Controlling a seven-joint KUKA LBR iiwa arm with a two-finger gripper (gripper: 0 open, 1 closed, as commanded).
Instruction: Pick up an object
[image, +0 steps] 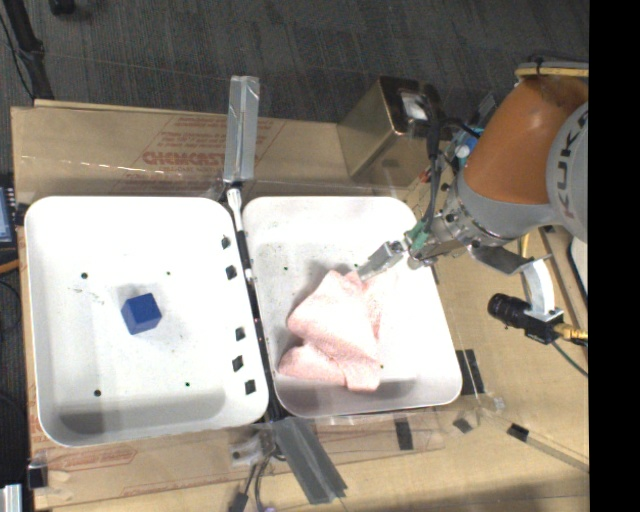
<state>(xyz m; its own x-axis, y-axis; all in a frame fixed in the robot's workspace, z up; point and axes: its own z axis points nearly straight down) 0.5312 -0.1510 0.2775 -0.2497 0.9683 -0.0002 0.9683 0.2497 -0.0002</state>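
A crumpled pink cloth (338, 330) lies in the right bin (432, 330), spreading from the middle toward the front wall. Its upper corner rises to a point at the tip of my gripper (367, 268), which slants down from the right. The fingers look pressed together, with that corner of the cloth pinched between them. A small blue cube (142, 312) sits alone in the left bin (60, 260), far from the gripper.
A metal divider (243, 270) with black clips runs between the two bins. A brown box (378, 125) stands behind the right bin. Cardboard lies under the bins at the back.
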